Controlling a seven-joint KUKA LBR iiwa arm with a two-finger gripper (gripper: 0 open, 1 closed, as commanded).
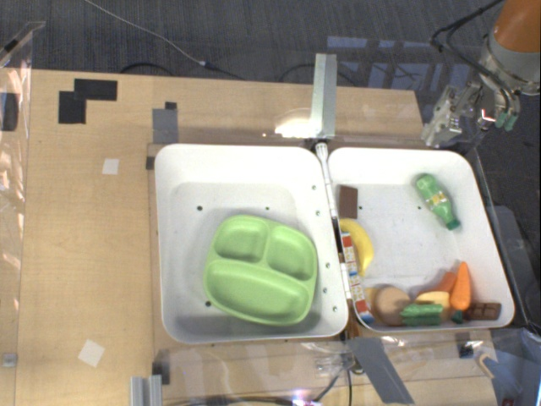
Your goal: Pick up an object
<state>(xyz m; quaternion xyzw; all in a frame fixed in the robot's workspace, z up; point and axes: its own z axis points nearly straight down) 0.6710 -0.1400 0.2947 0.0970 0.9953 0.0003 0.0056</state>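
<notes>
Right bin point(486, 194), green bottle point(436, 199), lying tilted

2 white bins point(169, 227); 1 green divided plate point(262, 269); 1 green bottle point(436, 200); 1 banana point(362, 244); 1 carrot point(460, 286); 2 brown blocks point(347, 200); 1 gripper point(461, 112).

Pale wood bench point(76, 252), black tape patches point(84, 98); dark grey carpet point(211, 15), thin cable point(127, 25) across.

Both bins point(245, 161) are white. A light green plate point(261, 268) lies in one; a green bottle point(436, 200), yellow banana point(361, 244) and orange carrot point(461, 286) lie in the other.
</notes>
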